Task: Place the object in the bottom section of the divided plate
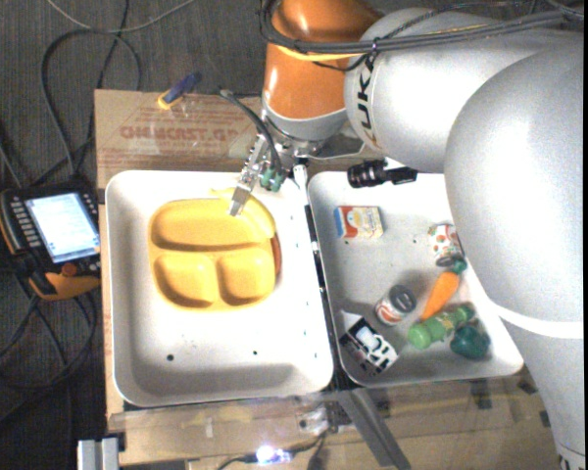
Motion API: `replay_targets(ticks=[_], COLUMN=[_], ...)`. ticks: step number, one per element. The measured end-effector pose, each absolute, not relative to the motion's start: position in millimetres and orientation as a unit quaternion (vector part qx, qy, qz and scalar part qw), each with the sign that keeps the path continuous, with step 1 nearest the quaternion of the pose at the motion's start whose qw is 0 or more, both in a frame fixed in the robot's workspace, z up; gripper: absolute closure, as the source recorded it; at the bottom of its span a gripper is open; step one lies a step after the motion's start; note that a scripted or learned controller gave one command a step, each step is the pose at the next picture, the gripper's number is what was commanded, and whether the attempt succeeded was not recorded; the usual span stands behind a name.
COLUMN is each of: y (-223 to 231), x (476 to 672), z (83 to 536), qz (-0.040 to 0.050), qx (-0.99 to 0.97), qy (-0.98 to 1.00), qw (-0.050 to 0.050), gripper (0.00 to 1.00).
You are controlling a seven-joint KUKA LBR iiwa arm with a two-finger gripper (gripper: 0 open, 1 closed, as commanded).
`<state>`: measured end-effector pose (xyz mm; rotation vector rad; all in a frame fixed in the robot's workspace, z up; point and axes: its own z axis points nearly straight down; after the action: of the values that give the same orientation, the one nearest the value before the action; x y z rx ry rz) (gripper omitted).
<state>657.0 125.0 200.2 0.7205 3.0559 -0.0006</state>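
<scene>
Pincer [239, 202]: hangs over the plate's far rim; you cannot tell its opening, nor whether it carries anything.
Plate [214, 253]: yellow, directly below the pincer, in the left bin [137, 360].
Object: unidentified; carrot [439, 295], carton [359, 222] and can [396, 305] lie well to the pincer's right.
Risk: a release here would likely land in the top section.

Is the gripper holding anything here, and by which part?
Cannot be told: the gripper hangs over the yellow divided plate, and nothing is clearly visible between its tips.
</scene>
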Motion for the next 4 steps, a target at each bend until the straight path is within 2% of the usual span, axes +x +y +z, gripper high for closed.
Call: replay_targets(ticks=[1, 2, 4], y=[148.0, 148.4, 156.4], x=[638.8, 651.0, 657.5], z=[253.9, 278.7, 297.5], qz=[0.0001, -0.0006, 0.0015], qx=[0.128, 0.086, 0.079], qy=[0.992, 0.996, 0.997], qw=[0.001, 0.002, 0.003], gripper=[1.0, 1.0, 1.0])
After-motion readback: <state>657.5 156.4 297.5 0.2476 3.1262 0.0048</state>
